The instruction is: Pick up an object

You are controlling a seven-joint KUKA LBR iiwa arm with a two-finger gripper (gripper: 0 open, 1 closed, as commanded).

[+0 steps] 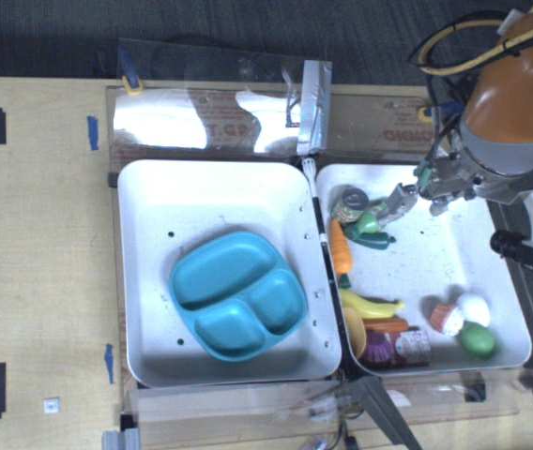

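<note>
**End effector over green toy in right bin**

From above, the end effector (400, 202) reaches into the right bin (501, 279)'s far-left corner; its opening cannot be told. A small glossy green pepper-like toy (372, 225) lies just beside its tip, near an orange carrot (341, 247).

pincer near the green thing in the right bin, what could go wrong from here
1. The pincer sits low by the green toy, which lies against a dark round object and close to the carrot; closing could pinch or nudge a neighbour instead.
2. That cluster lies near the right bin's left wall, so a push may jam items against it rather than lift one.
</note>
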